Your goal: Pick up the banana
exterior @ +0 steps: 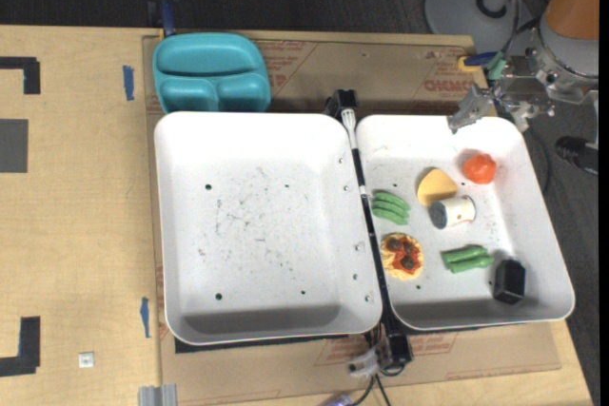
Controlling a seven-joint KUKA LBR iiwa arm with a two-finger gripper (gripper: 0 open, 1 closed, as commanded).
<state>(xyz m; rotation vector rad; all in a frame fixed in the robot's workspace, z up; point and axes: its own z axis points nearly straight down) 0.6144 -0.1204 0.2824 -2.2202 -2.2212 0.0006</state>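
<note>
Black block [509, 280] front, end effector [473, 109] above bin

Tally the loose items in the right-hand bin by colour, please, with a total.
Green: 2, bean-pod-like piece near the divider and green piece lower down
Orange-red: 1, round tomato-like piece
Yellow: 1, wedge-shaped piece
White: 1, small cup on its side
Black: 1, block
Multicoloured: 1, pizza-like disc
Total: 7

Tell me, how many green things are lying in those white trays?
2. One green piece lies at the right bin's left side, by the divider. The other green piece lies nearer the front, between the small pizza and the black block.
</note>
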